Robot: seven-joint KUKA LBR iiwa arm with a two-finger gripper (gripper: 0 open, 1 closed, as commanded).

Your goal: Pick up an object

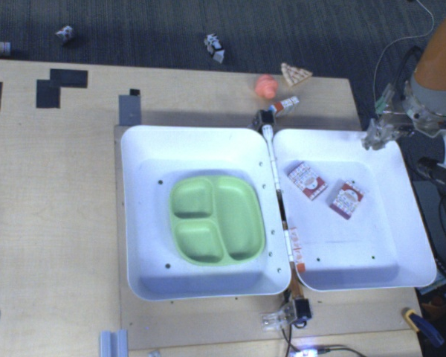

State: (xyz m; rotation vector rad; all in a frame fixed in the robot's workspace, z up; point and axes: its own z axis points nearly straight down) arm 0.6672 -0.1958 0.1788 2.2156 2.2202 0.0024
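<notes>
Gripper (374, 137): I see it over the far right corner of the right bin (401, 270); too small for me to tell its state.
Targets: two red-and-white packets lie flat in that bin, the left packet (306, 180) and the right packet (346, 199), near each other but apart.
Key relation: both packets lie toward the near-left from my gripper; the right packet is nearer.
Axis: each looks tilted to the bin walls, so I'd judge wrist rotation is needed.
Left bin (137, 199): holds a green tray (216, 219).
</notes>
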